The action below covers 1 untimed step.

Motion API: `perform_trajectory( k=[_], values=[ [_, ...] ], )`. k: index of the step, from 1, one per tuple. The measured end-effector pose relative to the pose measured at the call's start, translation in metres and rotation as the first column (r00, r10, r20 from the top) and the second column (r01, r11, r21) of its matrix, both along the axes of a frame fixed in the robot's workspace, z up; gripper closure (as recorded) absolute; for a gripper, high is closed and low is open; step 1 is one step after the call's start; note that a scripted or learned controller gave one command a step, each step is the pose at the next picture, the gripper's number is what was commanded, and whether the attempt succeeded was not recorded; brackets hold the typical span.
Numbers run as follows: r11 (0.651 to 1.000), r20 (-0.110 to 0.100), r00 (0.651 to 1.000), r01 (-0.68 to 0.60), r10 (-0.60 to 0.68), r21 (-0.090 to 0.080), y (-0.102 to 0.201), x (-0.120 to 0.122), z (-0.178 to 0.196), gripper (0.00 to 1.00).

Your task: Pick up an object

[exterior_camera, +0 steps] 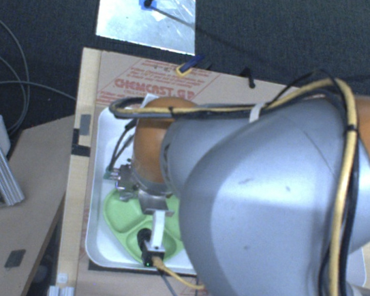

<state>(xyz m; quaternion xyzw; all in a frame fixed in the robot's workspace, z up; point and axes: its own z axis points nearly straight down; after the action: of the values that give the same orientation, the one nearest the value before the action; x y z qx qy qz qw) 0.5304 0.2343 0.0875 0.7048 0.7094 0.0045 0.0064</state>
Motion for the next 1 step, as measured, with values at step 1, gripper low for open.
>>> perform_trajectory(
  k=[1],
  values=[
    [1.000,0.031,0.999,0.008,-0.008,0.005,-0.0188,-0.0331,0.0041,1.00]
  ],
)
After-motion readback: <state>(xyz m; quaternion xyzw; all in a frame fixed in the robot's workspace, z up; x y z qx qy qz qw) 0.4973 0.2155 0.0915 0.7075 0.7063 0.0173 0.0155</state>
